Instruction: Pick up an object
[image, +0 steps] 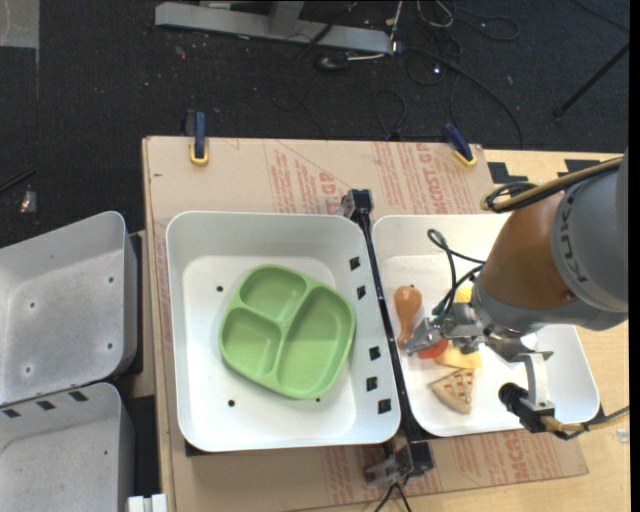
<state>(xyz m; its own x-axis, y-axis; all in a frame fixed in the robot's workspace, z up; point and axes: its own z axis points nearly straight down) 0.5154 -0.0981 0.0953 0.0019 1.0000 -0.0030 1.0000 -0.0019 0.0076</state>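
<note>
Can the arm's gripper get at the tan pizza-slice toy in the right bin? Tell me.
Probably yes. The tan pizza-slice toy lies flat on the right bin floor with open floor around it, just below the gripper. The yellow piece sits close above it, so a careless descent might nudge that.

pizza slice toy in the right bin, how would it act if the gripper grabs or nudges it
The pizza slice looks like moulded plastic, so probably stiff and light. It lies flat on the right bin, so it would likely slide, not roll. Its wedge taper could slip from a pinch.
</note>
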